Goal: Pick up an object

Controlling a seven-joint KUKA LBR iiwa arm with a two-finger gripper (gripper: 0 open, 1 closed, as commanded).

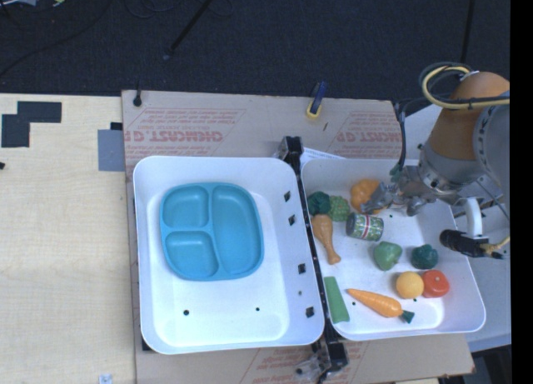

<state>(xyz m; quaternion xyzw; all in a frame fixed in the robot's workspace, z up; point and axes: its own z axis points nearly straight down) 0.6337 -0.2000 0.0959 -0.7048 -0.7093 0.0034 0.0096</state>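
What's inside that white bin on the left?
The left bin holds a blue divided plate with three compartments, lying flat. Nothing sits in the compartments. The plate covers the bin floor under it, so whatever lies beneath cannot be seen.

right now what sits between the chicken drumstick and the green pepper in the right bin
The small can, lying on its side between the drumstick and the green pepper, in the camera view.

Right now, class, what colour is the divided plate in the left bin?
Light blue; the divided plate shows clearly in the camera view.
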